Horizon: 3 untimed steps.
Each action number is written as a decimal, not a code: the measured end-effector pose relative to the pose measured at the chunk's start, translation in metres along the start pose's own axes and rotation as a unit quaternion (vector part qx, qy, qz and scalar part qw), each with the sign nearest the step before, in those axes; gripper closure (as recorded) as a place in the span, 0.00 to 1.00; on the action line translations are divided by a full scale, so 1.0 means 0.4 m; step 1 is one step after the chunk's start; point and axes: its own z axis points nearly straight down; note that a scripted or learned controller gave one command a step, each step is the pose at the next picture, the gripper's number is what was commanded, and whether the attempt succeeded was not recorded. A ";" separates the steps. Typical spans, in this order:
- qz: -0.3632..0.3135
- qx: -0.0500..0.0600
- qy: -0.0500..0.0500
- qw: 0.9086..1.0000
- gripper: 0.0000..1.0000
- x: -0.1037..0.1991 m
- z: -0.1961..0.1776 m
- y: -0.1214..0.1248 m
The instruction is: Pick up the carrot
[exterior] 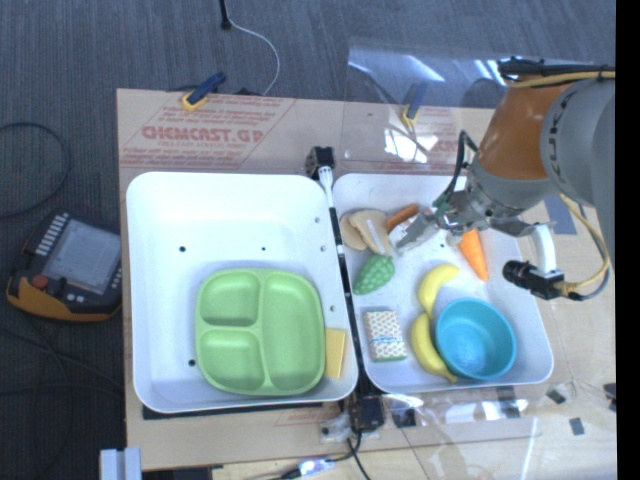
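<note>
bench (230, 133), right bin (535, 363) | carrot (474, 253) lies just right of jaws, long axis steep, tip down | gripper (418, 230): jaws' spread unclear

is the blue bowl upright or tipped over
Upright. The blue bowl sits in the right bin with its open mouth facing up, beside the banana. Its inside looks empty.

- A green divided plate (262, 330) is lying in the left bin (170, 208), a yellow block (335, 353) beside it.
- A blue bowl (475, 339) is being flanked by a banana (432, 318) in the right bin (535, 353).
- A handheld pendant (65, 268) is resting on the carpet.
</note>
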 end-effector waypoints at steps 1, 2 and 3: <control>0.113 -0.010 0.006 0.993 0.00 -0.118 0.115 -0.153; 0.259 -0.006 0.016 0.966 0.00 -0.131 0.115 -0.063; 0.259 -0.011 0.004 0.966 1.00 -0.151 0.088 -0.067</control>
